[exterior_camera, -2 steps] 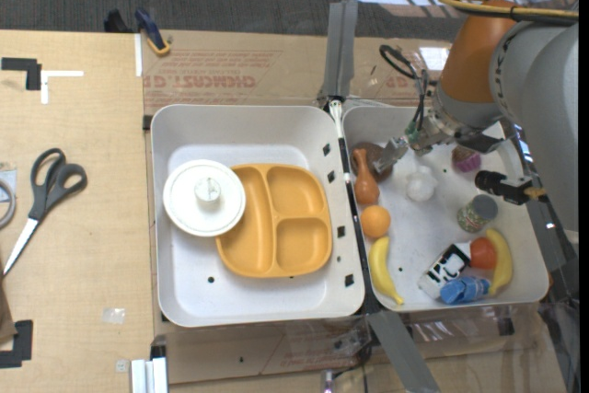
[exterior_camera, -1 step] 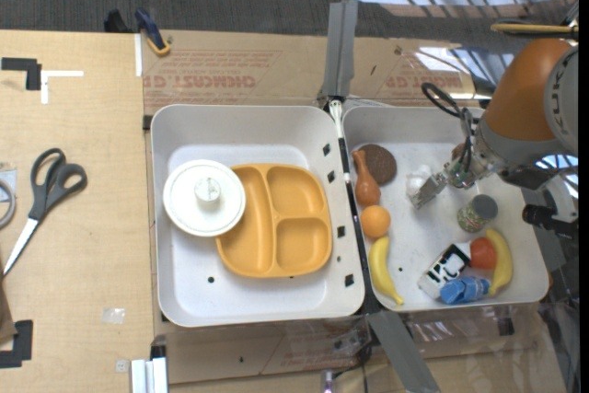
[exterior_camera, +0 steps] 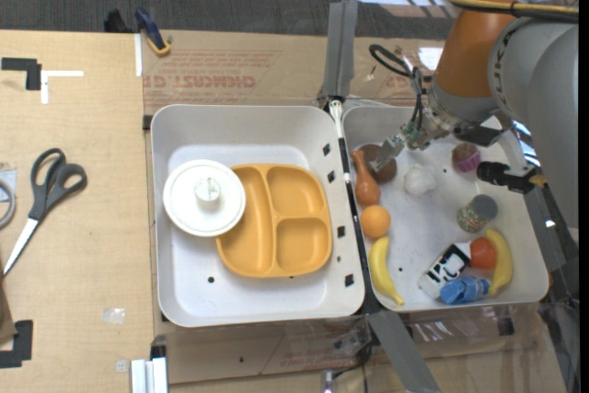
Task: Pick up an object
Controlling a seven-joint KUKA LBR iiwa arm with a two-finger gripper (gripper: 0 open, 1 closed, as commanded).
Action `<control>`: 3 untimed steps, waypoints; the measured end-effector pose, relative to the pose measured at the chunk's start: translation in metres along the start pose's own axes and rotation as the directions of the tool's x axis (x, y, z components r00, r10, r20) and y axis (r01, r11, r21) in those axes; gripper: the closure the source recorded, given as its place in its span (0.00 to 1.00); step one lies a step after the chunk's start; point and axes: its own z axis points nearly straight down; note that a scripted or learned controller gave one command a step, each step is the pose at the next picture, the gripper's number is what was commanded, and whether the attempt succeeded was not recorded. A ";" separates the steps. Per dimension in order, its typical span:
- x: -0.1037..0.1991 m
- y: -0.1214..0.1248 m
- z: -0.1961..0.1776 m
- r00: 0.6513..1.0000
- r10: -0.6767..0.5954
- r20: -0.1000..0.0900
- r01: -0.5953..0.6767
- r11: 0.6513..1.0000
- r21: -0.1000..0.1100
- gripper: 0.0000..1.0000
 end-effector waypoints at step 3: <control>-0.048 -0.035 -0.070 0.985 -0.174 0.000 0.174 0.985 0.001 1.00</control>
